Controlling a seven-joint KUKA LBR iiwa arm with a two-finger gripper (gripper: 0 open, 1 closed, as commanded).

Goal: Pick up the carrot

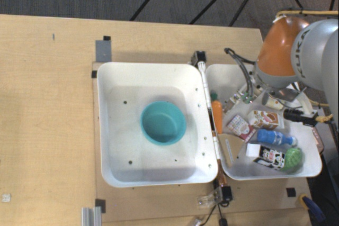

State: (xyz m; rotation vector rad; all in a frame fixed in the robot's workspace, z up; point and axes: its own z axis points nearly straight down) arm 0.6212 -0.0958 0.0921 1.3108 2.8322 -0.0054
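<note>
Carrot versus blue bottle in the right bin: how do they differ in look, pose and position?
The carrot is orange and slim; the blue bottle is blue with a white cap end and thicker. The carrot lies lengthwise along the right bin's left wall, next to the divider; the blue bottle lies crosswise nearer the bin's middle, among packets. Both lie flat in the same bin, neither touched by the arm.
</note>
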